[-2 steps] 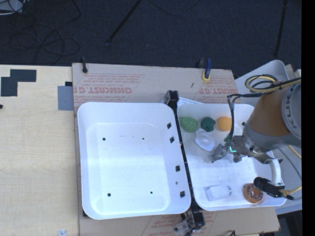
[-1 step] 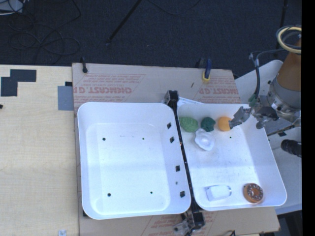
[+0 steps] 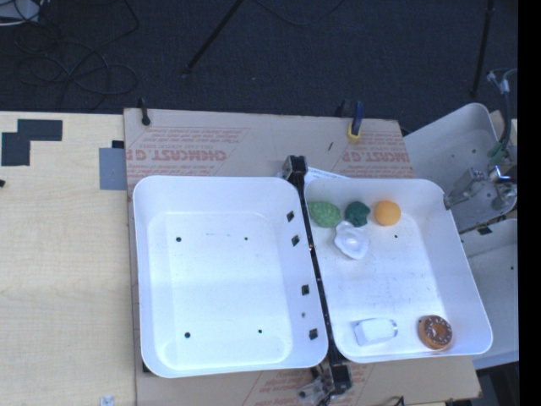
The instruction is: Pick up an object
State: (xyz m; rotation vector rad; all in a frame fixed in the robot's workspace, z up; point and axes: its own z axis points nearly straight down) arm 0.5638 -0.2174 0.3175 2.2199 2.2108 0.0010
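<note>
at the far right edge of the bench, a bit of the arm (image 3: 489, 184) pokes in just beside the right bin (image 3: 461, 252), off its far corner; i cannot tell how its hand is set. in that bin lie a light green lump (image 3: 324, 213), a dark green ball (image 3: 357, 213), an orange ball (image 3: 386, 212), a white crumpled piece (image 3: 352, 242), a white block (image 3: 374, 331) and a brown ring (image 3: 435, 332).

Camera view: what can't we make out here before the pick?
- Gripper: metal parts at the right edge are cut off by the frame; finger state unreadable.
- White crumpled item: low contrast against the right bin; outline and identity unclear.
- White block: same low contrast; identity unclear.
- Brown round item: too small to identify.
- Hardware at the bottom edge: cut off.
</note>
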